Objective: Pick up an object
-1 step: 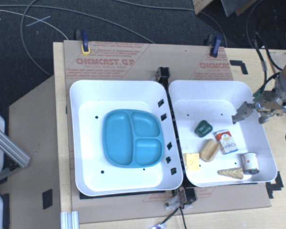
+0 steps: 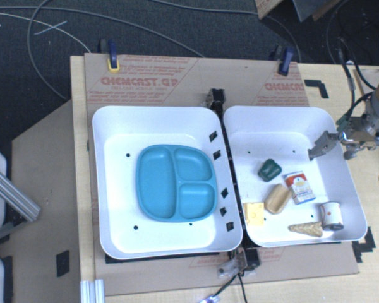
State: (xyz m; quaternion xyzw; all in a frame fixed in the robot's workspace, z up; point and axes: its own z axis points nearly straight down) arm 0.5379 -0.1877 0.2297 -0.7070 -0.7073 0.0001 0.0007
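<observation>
The right bin [image 2: 303, 126] holds several small objects: a dark green lump [image 2: 270, 168], a red-and-white packet [image 2: 299, 187], a tan bread-like piece [image 2: 277, 199], a yellow block [image 2: 254, 214], a small white can [image 2: 331, 214] and a tan wedge [image 2: 306, 230]. My gripper [image 2: 333, 150] hangs over the bin's upper right part, near the right rim. It is up and to the right of the green lump, well apart from it. Its fingers [image 2: 320, 146] look spread, with nothing between them.
The left bin [image 2: 114, 169] holds a blue divided plate [image 2: 175, 182]. A black divider with clips [image 2: 224, 169] runs between the bins. Two clamps [image 2: 114, 60] hold the cardboard sheet at the back. Cables [image 2: 350, 74] hang near the arm at the right.
</observation>
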